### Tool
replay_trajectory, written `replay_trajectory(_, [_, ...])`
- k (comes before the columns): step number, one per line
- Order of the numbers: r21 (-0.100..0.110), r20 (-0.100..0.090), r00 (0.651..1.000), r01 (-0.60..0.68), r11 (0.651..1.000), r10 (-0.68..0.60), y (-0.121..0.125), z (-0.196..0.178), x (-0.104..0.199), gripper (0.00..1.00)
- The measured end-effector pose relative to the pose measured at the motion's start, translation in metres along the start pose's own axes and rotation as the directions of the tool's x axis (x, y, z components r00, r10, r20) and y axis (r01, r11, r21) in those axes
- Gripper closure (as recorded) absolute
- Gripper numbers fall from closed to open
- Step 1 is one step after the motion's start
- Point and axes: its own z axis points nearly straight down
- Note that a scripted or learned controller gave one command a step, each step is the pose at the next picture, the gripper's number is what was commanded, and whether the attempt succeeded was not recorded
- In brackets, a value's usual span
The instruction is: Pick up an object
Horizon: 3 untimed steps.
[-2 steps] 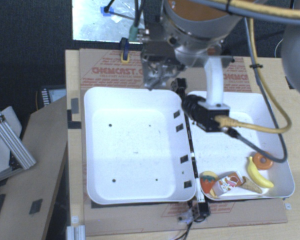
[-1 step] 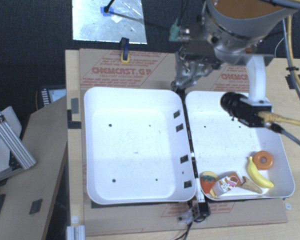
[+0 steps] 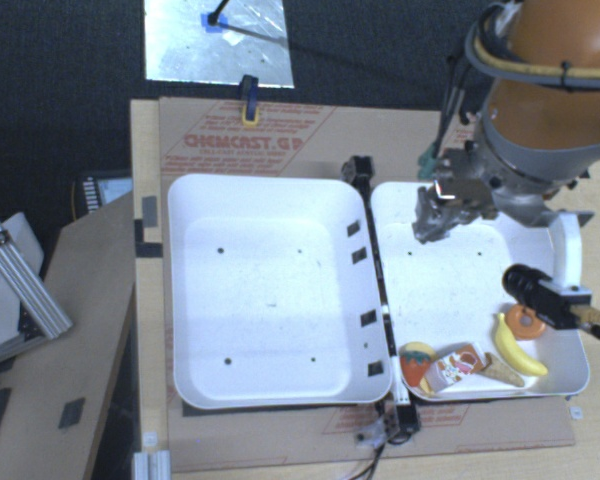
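Note:
My gripper (image 3: 432, 224) hangs over the back left part of the right bin (image 3: 450, 278), well above its floor, with nothing seen between its fingers. Along the bin's front edge lie a yellow banana (image 3: 518, 352), an orange round thing (image 3: 526, 320) partly behind the robot's black part, a red-and-orange fruit (image 3: 417, 362), a white-and-red packet (image 3: 454, 366) and a small brown cone-shaped piece (image 3: 502, 372). All of them are far from the gripper, toward the front right.
The left bin (image 3: 265, 288) sits beside the right one, with black clips (image 3: 368, 288) along the divide. Both rest on a cardboard sheet (image 3: 250, 133). A shiny metal plate (image 3: 218, 26) lies at the back, and an aluminium frame (image 3: 15, 268) stands at the left.

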Motion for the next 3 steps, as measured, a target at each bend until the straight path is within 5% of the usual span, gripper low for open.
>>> replay_trajectory(1, [-0.021, -0.002, 1.0, 0.004, 1.0, -0.004, 0.006, -0.072, -0.077, 1.0])
replay_trajectory(3, [-0.014, -0.001, 1.0, 0.006, 1.0, -0.006, 0.047, -0.12, -0.235, 1.0])
